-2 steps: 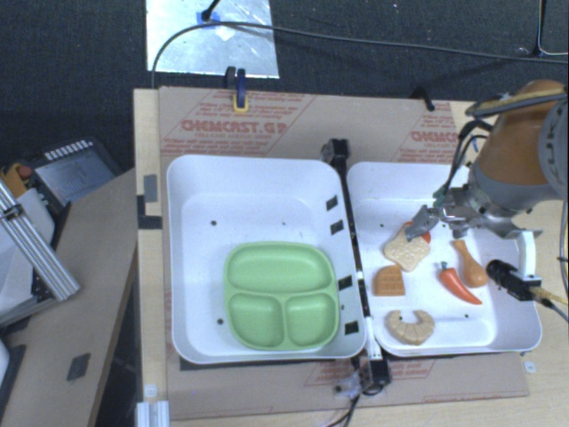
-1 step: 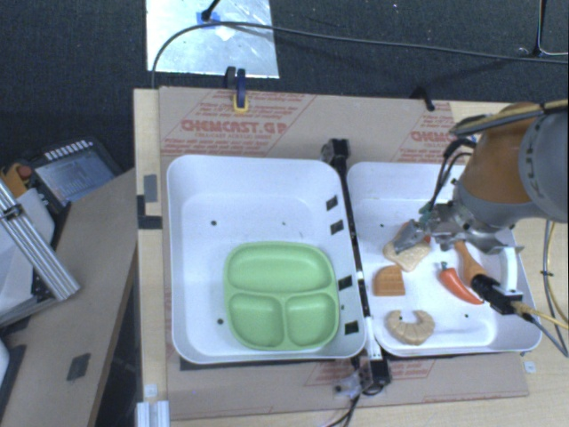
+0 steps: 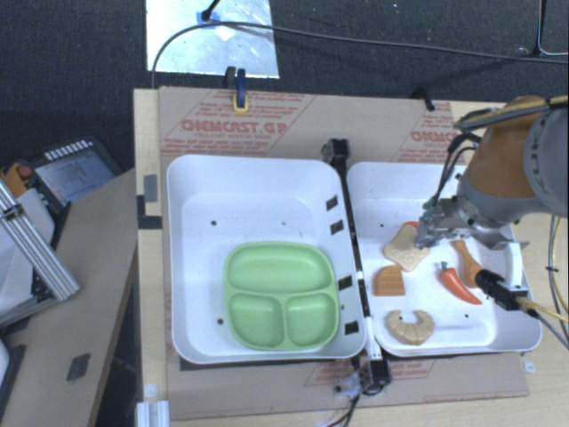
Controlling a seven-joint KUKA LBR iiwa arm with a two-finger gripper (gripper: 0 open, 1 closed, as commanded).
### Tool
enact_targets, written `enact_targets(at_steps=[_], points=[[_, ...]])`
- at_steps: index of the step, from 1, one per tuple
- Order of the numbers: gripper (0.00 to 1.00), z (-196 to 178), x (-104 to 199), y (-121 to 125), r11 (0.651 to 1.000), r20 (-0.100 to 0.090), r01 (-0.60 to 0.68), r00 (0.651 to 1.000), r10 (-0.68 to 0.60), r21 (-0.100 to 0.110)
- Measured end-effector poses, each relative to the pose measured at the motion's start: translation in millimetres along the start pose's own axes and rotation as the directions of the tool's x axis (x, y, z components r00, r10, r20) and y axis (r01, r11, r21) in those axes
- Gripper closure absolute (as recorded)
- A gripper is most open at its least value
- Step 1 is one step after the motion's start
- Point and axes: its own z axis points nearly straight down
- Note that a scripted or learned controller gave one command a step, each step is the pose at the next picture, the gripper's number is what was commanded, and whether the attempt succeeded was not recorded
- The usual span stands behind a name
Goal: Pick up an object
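croissant (image 3: 410, 326): near edge of right bin (image 3: 511, 332), pale tan, curled, lying alone. Easiest free pick I see.
wedge (image 3: 388, 280): orange-brown, just behind the croissant, beside the divider edge.
pepper (image 3: 459, 285): red-orange, glossy, tapered, lying flat mid-bin toward the right wall. Looks slippery to me.
carrot (image 3: 465, 258): orange stick, just behind the pepper, partly under the arm.
toast (image 3: 405, 253): my guess at the target. Beige slab, flat, slightly tilted, a red piece (image 3: 408, 231) touching its far edge.
gripper (image 3: 430, 235): low over the toast's far-right corner, near touching. I cannot tell if the fingers are apart or together; wrist hides them.
tray (image 3: 281, 294): green, three wells, near half of left bin (image 3: 191, 265). Not in play.
risk 1: flat toast gives little to pinch; fingers may close on air or scrape over it.
risk 2: corner contact could flip it or shove it into the red piece.
risk 3: crowded cluster, could nudge the carrot.
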Motion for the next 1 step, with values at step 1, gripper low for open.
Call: enact_targets(at_steps=[1], points=[[1.00,-51.9,5.0,10.4,1.000,0.000,0.003,1.000,-0.003,-0.004]])
